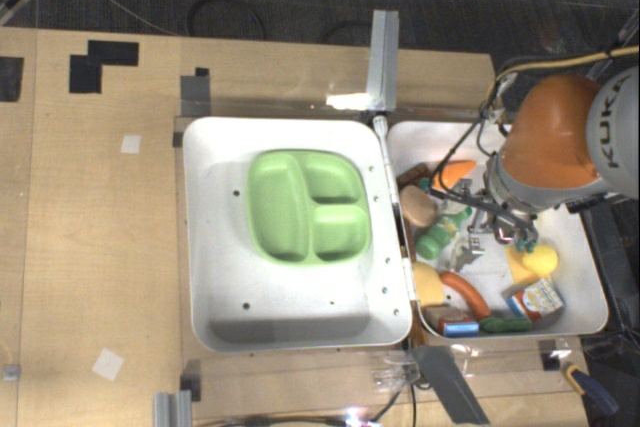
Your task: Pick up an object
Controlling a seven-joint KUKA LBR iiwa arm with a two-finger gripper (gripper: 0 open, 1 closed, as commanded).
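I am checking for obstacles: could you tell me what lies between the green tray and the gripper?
In the camera view, the two bins' adjoining walls and a brown toy lie between the green tray and the gripper.

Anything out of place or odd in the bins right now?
Nothing stands out. The green divided plastic tray lies flat in the left white bin; small toys sit jumbled in the right white bin beneath the gripper.

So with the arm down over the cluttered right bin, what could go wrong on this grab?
1. The small toys lie packed together around the gripper, so it may close on two, or on none.
2. The yellow rubber duck and red sausage-shaped toy are rounded and could slip out.
3. The white right bin has a wall close by, which may block items near it.
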